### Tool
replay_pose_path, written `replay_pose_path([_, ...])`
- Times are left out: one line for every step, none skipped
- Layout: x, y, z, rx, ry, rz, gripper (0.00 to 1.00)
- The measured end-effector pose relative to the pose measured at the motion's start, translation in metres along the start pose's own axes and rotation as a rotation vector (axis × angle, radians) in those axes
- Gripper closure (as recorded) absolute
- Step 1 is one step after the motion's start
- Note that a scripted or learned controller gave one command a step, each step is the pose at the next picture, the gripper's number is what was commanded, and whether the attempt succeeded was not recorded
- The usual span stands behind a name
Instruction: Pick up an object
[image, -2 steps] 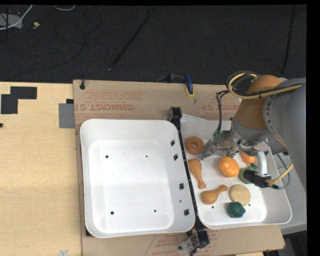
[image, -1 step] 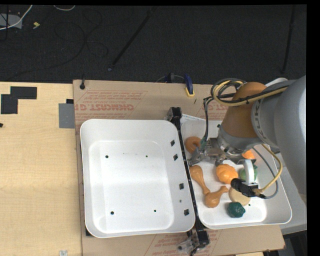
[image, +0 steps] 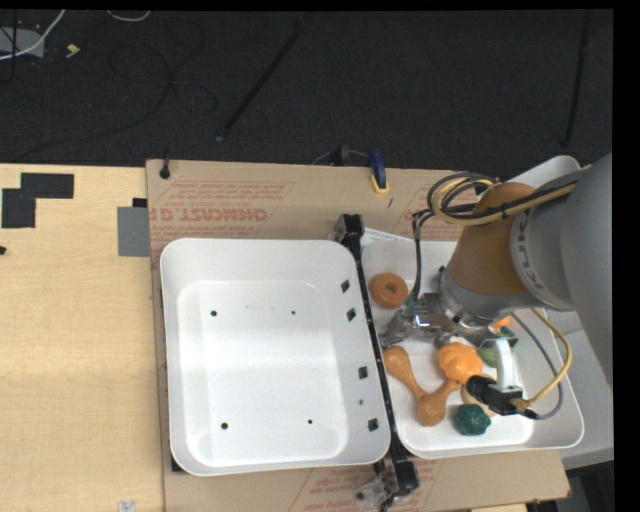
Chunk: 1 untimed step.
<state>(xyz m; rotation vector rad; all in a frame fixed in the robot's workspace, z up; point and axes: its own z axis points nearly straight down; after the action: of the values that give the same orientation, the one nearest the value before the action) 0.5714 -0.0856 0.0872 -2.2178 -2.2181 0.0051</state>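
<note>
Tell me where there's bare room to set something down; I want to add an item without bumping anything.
The left bin has a bare floor, bordered by its own walls and the black divider. The right bin is crowded: a doughnut-shaped ring, an orange peanut-shaped toy, an orange lump and a green ball cluster under the arm.

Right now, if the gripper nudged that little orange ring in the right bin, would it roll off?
Probably not: the orange ring lies flat on the right bin floor, so it would likely slide. It looks small and smooth, so probably light and somewhat slippery.
</note>
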Motion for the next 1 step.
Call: replay_pose_path([-0.0017, 0.0009, -0.0099, 0.000, 0.000, 0.005, 1.00])
